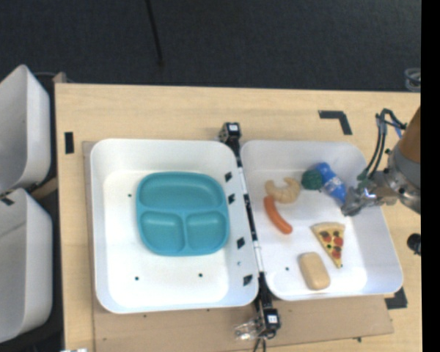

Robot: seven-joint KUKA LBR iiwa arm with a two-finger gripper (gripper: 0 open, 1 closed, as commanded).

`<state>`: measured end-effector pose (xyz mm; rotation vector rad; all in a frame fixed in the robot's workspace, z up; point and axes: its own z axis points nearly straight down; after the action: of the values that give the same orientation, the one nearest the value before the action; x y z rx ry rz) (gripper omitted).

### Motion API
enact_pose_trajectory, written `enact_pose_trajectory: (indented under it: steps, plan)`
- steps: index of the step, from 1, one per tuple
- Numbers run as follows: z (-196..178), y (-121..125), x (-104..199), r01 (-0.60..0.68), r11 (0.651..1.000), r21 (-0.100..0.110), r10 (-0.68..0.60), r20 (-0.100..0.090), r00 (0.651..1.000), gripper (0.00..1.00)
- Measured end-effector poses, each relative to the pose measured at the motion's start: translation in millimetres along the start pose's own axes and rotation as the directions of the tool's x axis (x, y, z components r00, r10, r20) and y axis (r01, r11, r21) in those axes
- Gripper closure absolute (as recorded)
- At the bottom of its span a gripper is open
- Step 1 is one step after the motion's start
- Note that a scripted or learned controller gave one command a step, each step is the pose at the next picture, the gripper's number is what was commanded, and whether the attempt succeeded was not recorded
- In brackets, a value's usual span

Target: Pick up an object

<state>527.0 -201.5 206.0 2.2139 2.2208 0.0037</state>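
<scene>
In the right bin (374,270) lie several toy foods. A blue bottle with a green end (323,177) rests near the far right, and a tan pastry (282,190) sits just left of it. An orange sausage (278,215) lies in the middle. A pizza slice (330,243) and a tan bread roll (314,270) lie nearer the front. My gripper (354,201) comes in from the right edge. It hangs low over the bin, just right of the blue bottle's end and above the pizza slice.
The left bin (117,284) holds a teal divided plate (182,213). A ridge with black clips (246,218) separates the two bins. The arm's cables (385,134) rise at the far right. White casings (11,196) stand past the bench's left edge.
</scene>
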Motion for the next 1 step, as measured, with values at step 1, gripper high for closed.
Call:
enact_pose_trajectory:
  steps: [1]
  plan:
    - [-63.2,3.8,-6.5,0.0,1.0,-0.002,0.0,0.001,1.0,1.0]
